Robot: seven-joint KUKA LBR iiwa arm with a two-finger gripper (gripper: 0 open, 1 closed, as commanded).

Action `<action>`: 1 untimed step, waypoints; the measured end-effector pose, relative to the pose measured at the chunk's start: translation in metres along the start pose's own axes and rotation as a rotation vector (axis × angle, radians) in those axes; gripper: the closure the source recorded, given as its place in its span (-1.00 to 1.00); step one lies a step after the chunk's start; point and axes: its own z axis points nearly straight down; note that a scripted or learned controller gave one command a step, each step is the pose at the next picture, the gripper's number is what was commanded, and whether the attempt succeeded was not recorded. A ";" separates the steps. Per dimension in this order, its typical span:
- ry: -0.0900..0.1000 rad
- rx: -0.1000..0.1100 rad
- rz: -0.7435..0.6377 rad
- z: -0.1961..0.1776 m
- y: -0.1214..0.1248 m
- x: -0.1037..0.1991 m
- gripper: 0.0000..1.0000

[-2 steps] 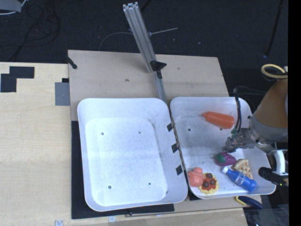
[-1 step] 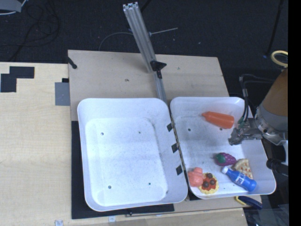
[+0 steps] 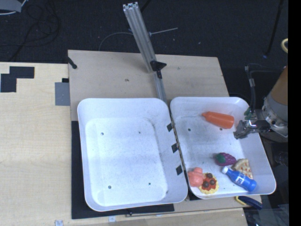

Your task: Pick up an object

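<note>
The right bin (image 3: 197, 140) holds several toy foods. An orange carrot (image 3: 218, 119) lies near its far side. A purple grape bunch (image 3: 225, 158), a pizza slice (image 3: 243, 166) and a blue bottle (image 3: 241, 179) lie at the near right. A pink piece (image 3: 195, 176) and a small tart with berries (image 3: 209, 183) sit at the near left corner. My gripper (image 3: 243, 129) hangs at the bin's right rim, just right of the carrot and apart from it. Nothing shows between its fingers.
The left bin (image 3: 124, 152) stands beside the right one, joined by black clips (image 3: 175, 147). A slanted aluminium bar (image 3: 143, 39) rises behind the bins. The arm's wrist (image 3: 277, 107) stands over the bench's right edge. A yellow and blue thing (image 3: 249, 201) lies below the right bin.
</note>
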 end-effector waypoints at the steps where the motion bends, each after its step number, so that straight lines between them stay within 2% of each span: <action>1: -0.001 -0.001 0.001 -0.055 0.000 -0.011 1.00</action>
